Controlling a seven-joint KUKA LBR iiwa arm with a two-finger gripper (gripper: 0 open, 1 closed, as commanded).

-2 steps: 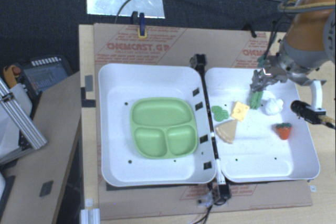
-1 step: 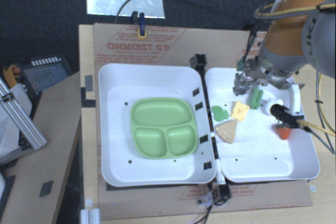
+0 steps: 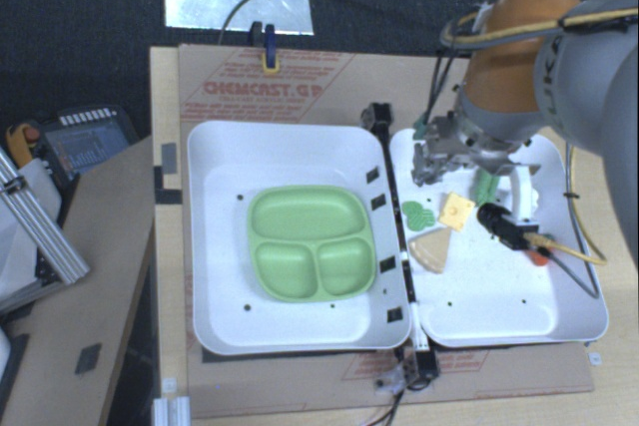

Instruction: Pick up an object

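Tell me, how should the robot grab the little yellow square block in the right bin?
Probably from straight above, pinching two opposite flat edges of the small yellow square block. It lies flat, turned like a diamond, so the gripper should turn to match. The tan wedge-shaped piece sits close below it, so closing across the upper sides looks safer.

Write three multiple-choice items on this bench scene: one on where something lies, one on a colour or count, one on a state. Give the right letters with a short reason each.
1. Where does the green tray lie?
A. left bin
B. right bin
C. on the cardboard outside the bins

2. How many compartments does the tray have?
A. two
B. three
C. five

3. How does the gripper stand?
A. over the left bin
B. low over the right bin's upper left part
C. off the bench

Answers:
1 A, the tray sits mid-floor in the left bin.
2 B, one wide section above two smaller ones.
3 B, it hangs above the yellow piece and tan wedge.
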